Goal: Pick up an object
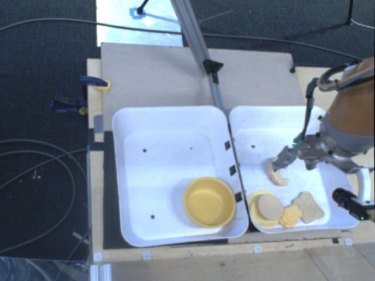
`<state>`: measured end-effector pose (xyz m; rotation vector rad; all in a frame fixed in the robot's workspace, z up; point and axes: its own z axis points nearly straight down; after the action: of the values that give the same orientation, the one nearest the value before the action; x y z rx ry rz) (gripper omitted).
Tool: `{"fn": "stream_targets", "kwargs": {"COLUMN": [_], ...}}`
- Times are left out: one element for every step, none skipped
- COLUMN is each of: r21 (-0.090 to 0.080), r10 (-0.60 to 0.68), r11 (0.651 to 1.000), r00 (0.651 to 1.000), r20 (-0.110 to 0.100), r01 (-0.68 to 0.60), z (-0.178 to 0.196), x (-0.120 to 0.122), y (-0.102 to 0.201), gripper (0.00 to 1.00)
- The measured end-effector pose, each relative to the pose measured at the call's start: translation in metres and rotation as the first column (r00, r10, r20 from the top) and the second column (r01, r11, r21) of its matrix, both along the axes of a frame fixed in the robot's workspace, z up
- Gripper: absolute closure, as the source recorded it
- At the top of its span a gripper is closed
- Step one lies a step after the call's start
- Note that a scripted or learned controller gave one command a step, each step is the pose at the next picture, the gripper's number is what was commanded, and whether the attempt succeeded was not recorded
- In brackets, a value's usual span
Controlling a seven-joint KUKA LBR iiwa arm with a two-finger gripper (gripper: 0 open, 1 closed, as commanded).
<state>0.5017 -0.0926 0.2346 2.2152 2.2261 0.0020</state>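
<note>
The likeliest target is the small tan curved piece [277,175], shaped like a croissant or a banana slice, lying on the floor of the right bin [258,134] near its middle. The pincer [283,158] sits at the piece's one o'clock, right over its upper end and seemingly touching or just above it; its dark fingers look slightly spread around that end, though nothing is clearly pinched between them. To do this step well, I judge the pincer should centre across the narrow width of the curve rather than its tip, settle low to the bin floor, then press together before lifting straight up, since a grip on the tip alone would likely let it slip out. At the piece's five o'clock lie a slice of toast [308,206] and a yellow cracker [289,216], and at six o'clock a small yellow plate [256,211] bearing a round tan disc [270,206], all near the bin's lower rim. The left bin [146,127] holds a yellow bowl [210,201]. Both bins rest on the desk [176,69]. No brand, label or legible writing shows anywhere.
</note>
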Motion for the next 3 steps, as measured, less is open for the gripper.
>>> {"fn": "stream_targets", "kwargs": {"r21": [0.000,0.001,0.000], "r10": [-0.004,-0.005,-0.005], "r11": [1.000,1.000,1.000], "r00": [1.000,1.000,1.000], "r20": [-0.004,-0.006,-0.001], "r01": [0.004,0.005,0.005], "z": [-0.050,-0.107,-0.145], "x": [-0.009,-0.018,-0.018], "y": [-0.004,-0.006,-0.006], "gripper": [0.00,0.00,0.00]}}
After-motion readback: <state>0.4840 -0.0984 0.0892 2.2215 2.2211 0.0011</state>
